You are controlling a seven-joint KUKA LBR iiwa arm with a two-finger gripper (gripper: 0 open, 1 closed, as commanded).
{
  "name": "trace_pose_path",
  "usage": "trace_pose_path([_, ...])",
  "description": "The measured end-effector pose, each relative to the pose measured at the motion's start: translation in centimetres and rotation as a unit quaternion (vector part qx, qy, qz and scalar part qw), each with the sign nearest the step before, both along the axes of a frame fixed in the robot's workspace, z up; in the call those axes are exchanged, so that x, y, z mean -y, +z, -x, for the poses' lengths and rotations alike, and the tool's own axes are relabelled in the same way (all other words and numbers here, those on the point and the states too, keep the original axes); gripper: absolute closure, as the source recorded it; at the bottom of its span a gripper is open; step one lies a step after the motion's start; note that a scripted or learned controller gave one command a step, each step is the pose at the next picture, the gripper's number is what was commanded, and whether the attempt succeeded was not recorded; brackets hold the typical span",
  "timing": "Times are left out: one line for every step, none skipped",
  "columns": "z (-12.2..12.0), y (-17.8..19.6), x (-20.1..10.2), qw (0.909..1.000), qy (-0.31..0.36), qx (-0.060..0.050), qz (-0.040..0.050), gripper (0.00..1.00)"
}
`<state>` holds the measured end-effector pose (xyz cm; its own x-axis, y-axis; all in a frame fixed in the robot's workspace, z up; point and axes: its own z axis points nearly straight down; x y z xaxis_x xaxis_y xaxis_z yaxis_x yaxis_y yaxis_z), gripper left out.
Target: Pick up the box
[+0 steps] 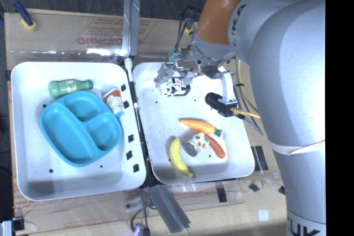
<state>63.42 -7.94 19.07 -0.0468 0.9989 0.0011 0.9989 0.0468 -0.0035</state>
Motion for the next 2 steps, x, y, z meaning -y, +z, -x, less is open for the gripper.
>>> trace_pose_path([2.1, -0.2, -8.3, 0.9981, 0.061, -0.002, 0.0000, 0.00])
trace_pose_path([-2.2, -0.1, -2.9, 0.9997, 0.025, -0.001, 0.0006, 0.00])
